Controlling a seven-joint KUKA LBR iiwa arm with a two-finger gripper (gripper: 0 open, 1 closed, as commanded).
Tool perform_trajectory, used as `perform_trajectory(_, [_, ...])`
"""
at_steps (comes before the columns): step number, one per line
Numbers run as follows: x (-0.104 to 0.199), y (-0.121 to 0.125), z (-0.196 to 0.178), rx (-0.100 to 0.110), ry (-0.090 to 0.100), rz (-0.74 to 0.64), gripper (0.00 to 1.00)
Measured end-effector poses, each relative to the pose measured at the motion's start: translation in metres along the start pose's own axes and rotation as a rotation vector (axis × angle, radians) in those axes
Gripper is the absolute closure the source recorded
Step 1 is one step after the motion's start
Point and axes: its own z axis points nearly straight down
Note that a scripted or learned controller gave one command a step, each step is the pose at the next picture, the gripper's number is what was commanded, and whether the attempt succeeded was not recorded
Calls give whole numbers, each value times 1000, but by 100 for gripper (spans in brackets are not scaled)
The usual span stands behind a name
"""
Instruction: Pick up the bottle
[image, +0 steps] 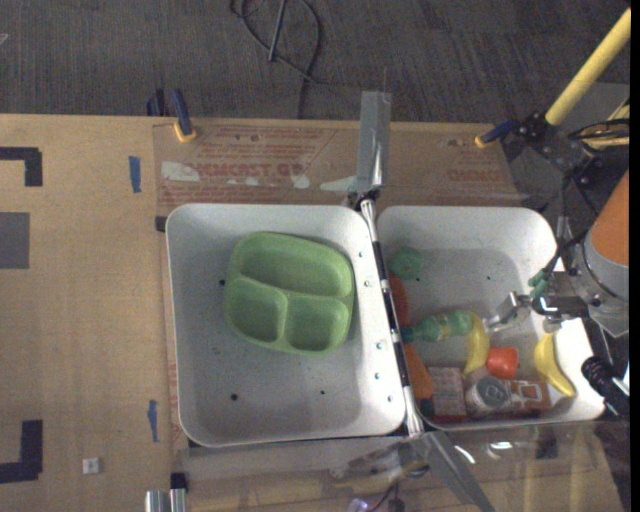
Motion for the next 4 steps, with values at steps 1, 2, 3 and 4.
perform_trajectory(1, [47,64,42,-4,-1,58,0])
perform_trajectory(2, [40,51,131,-4,-1,46,0])
perform_trajectory(3, [40,52,121,-7,-2,48,100])
perform_trajectory(4, [31,88,70,-2,-2,260,100])
